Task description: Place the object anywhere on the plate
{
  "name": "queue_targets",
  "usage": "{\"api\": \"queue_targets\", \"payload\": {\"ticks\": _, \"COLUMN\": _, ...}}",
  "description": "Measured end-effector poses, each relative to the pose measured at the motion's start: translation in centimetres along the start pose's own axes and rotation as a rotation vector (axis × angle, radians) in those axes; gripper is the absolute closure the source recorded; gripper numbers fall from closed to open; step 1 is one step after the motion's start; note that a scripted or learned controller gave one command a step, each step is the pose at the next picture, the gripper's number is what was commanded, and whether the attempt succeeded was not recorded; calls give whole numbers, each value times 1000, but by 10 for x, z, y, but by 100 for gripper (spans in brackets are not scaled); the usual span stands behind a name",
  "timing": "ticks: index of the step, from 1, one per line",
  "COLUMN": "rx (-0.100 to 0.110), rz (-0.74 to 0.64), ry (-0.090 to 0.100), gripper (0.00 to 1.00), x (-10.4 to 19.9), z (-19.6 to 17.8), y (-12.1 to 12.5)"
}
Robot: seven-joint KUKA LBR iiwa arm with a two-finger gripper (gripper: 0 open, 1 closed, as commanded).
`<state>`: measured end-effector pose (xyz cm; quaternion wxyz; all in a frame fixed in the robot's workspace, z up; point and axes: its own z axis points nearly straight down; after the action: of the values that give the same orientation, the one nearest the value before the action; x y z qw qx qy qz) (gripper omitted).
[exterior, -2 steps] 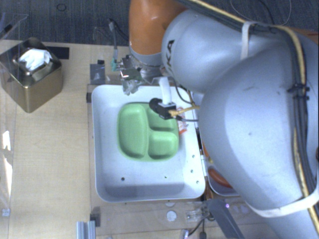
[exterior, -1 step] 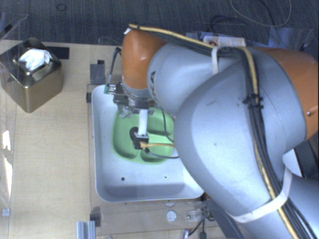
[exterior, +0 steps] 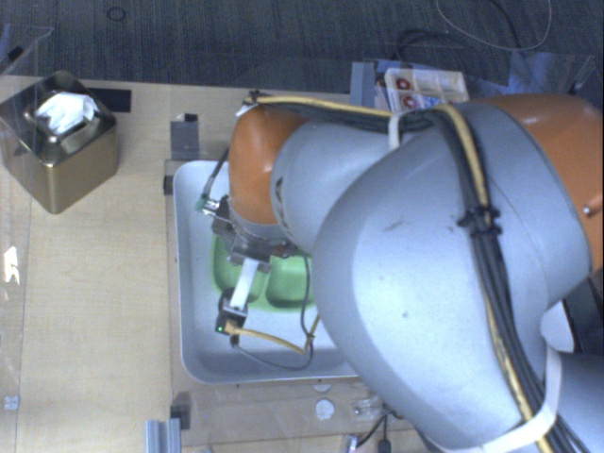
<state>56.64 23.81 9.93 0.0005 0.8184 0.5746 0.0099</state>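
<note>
Nearest the camera, the grey arm reached left over the white bin. Where the object lay could not be told, as the wrist hid whatever sat beneath it. The gripper hung above the green plate inside that bin. Whether it was apart, together or clamped could not be told. Recommended practice: descend vertically, release over the plate's middle, away from its rim, then lift straight. A brass-coloured box stood far left on the bench.
</note>
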Motion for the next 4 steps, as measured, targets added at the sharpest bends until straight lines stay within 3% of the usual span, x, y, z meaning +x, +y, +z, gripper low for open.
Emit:
{"api": "queue_targets", "payload": {"ticks": 1, "rx": -12, "rz": 346, "ry": 15, "gripper": 100, "x": -14, "z": -1, "y": -37}}
{"api": "queue_targets", "payload": {"ticks": 2, "rx": -9, "rz": 706, "ry": 21, "gripper": 100, "x": -21, "z": -1, "y": -66}}
{"api": "queue_targets", "payload": {"ticks": 3, "rx": -3, "rz": 401, "ry": 5, "gripper": 100, "x": -3, "z": 2, "y": -14}}
{"api": "queue_targets", "payload": {"ticks": 4, "rx": 11, "rz": 126, "ry": -14, "gripper": 100, "x": -21, "z": -14, "y": -52}}
